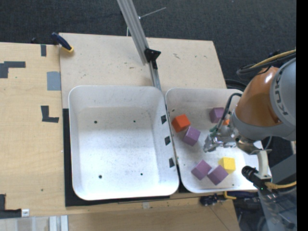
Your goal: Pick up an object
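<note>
White plastic makes up both bins, and the left bin (115, 143) has only dark specks and a few small dots on its floor. Every place below is given from the orange cube (181, 122), which lies in the right bin (192, 96), near the wall that bin shares with the left one.

Far up and to the left of the cube, a small blue and yellow tool (62, 42) lies on the bench (96, 61). A grey metal rail (137, 30) slants down from the top of the view and ends above and just left of the cube, where the two bins meet.

Just below and right of the cube, nearly touching it, sits a purple cube (191, 135). Further below and right, two more purple cubes (201, 169) (217, 174) lie side by side by the near wall, with a yellow cube (227, 164) just right of them and a little higher. A fourth purple cube (217, 114) lies right of the orange one and slightly above it.

Right of the orange cube and a little lower, the gripper (214, 142) hangs over bare bin floor among the cubes, with the grey and orange arm (262, 105) behind it. No cube sits between its jaws; whether they are spread or pressed together cannot be told.
</note>
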Motion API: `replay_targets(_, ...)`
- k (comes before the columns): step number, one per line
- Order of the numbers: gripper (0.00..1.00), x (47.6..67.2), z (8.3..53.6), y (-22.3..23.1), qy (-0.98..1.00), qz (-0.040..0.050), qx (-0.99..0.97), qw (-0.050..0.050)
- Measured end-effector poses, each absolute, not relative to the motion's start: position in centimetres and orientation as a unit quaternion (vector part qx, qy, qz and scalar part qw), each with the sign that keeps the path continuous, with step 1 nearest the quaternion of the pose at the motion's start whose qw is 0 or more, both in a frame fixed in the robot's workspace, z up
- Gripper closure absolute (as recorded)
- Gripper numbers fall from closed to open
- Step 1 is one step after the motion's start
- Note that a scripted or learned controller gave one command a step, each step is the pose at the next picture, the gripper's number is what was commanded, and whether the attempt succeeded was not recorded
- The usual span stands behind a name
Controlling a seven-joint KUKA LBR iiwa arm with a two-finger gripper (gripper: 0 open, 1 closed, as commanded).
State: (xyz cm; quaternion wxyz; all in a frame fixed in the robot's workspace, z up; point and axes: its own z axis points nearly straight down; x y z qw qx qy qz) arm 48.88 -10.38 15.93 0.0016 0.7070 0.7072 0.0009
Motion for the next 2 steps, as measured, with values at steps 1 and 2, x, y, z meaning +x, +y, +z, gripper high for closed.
replay_targets(1,1.0,49.6,20.7,-9.6,0.708,0.0011,0.706,0.002)
replay_targets(2,1.0,49.3,26.9,-9.9,0.708,0.0015,0.706,0.002)
